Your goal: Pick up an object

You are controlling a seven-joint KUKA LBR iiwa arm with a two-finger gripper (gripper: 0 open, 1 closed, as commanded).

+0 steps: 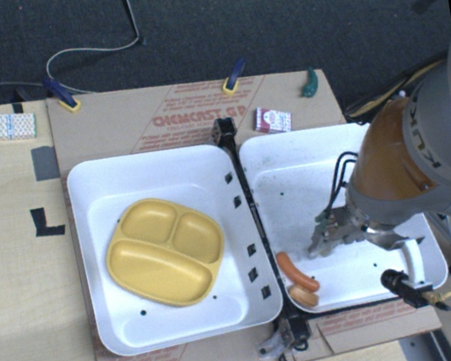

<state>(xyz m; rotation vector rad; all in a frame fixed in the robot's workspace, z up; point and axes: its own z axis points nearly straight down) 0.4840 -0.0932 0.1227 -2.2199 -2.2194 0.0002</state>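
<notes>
A yellow sectioned plate (165,250) lies in the left bin (89,181). In the right bin (289,152), near its front left corner, lie an orange-red sausage (294,270) and a small brown piece (304,294) beside it. My gripper (320,241) hangs low over the middle of the right bin, a little to the right of and behind the sausage. The grey arm with its orange band (389,161) comes in from the right and covers the bin's right part. Nothing shows between the fingers.
A black divider (247,215) with clips runs between the two bins. A small red and white packet (271,120) lies on the cardboard behind the right bin. Cables loop beside the gripper, and a black fitting (397,284) sits by the front right rim.
</notes>
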